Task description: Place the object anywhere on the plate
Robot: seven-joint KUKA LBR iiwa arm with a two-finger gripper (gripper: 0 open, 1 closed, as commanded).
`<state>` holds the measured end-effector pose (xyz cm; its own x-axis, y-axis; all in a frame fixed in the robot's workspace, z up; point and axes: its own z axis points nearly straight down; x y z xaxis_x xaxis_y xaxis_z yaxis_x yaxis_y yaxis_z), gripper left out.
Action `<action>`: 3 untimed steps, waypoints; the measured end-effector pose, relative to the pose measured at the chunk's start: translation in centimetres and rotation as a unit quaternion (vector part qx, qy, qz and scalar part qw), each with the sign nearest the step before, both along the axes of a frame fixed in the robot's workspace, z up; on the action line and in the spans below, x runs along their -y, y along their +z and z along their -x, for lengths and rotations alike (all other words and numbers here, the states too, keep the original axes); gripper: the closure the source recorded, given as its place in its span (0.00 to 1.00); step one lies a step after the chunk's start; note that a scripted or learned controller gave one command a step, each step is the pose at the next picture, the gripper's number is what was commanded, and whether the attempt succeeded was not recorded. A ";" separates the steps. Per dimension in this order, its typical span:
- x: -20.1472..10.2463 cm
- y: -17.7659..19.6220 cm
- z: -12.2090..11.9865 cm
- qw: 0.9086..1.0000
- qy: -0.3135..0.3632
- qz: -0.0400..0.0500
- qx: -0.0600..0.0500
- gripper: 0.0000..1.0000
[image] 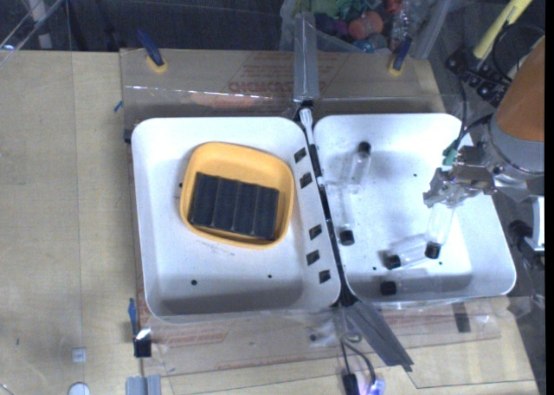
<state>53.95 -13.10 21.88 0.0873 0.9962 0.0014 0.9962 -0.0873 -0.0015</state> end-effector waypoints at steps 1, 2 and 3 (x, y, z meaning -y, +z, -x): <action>0.0 0.0 0.0 1.000 0.000 0.000 0.000 0.00; 3.2 -3.9 0.6 0.990 0.141 0.000 0.000 0.00; 6.0 -2.7 -0.3 0.981 0.194 0.002 0.002 0.00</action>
